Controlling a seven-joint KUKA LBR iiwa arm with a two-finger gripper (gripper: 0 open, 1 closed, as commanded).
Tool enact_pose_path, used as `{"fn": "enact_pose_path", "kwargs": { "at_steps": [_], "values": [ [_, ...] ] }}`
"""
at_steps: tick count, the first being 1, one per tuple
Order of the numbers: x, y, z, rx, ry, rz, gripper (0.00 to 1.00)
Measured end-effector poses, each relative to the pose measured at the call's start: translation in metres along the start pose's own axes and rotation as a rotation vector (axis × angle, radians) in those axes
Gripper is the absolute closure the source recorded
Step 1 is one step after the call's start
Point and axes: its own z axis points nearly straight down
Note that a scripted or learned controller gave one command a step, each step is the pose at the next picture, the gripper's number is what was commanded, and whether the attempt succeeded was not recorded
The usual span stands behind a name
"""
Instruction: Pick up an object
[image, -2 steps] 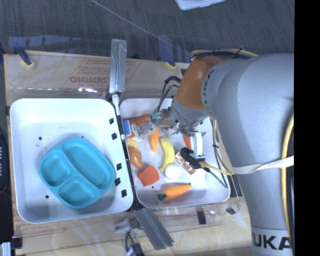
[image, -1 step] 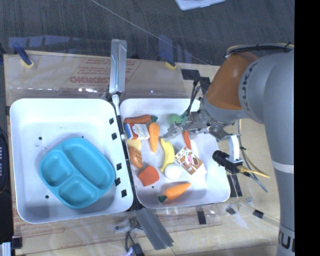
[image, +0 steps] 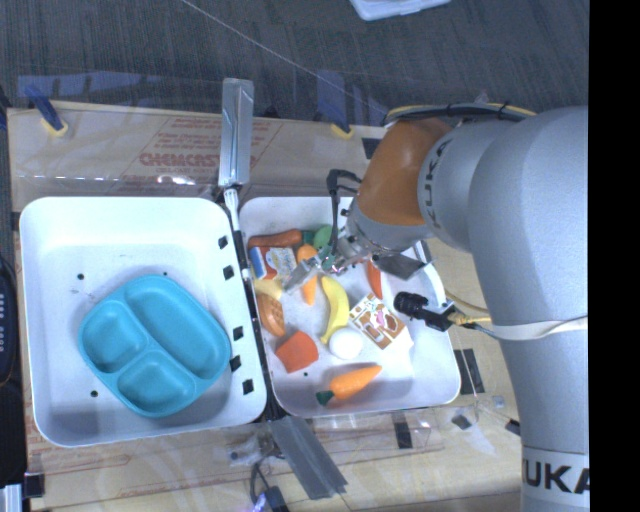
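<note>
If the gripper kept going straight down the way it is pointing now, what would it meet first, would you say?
Most likely the clutter at the top of the right bin: the gripper hangs over a small packet, just above the banana. Depth is hard to judge from this slanted view, so the packet is a best guess.

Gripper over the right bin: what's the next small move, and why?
Probably a short descent straight down. The gripper sits low over the crowded upper part of the right bin, just above the banana and beside a small carrot. Nothing shows between its fingers, so no pick is confirmed yet.
</note>
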Motion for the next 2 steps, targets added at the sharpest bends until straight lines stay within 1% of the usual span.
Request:
{"fn": "enact_pose_path", "kwargs": {
  "at_steps": [1, 2],
  "values": [
    [-0.001, 0.0, -0.011, 0.0, -0.002, -0.003, 1.0],
    [0.049, 0.047, -0.104, -0.008, -0.004, 0.099, 1.0]
  ]
}}
